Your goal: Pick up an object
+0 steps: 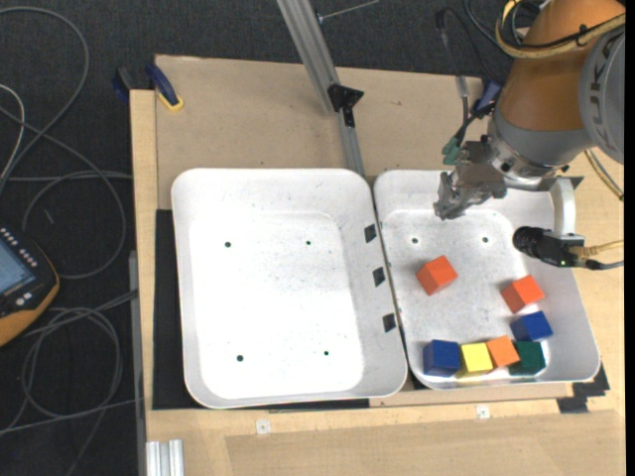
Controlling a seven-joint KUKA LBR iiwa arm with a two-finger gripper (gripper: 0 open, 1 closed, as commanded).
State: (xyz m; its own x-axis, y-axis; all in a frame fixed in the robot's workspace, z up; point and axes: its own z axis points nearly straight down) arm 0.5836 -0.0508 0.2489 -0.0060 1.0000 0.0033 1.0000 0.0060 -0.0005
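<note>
The gripper (451,204) hangs over the far end of the right bin (585,350); whether its fingers are spread or closed, I cannot tell. Seven blocks lie there: three orange, two blue, one yellow, one green. The nearest, an orange block (436,275), sits apart with open floor around it.

My gripper (448,206) hangs over the far end of the right bin (575,340). One block (436,274) lies mid-bin; six blocks (501,347) cluster in its near right corner. The left bin (193,296) sits alongside.
</note>
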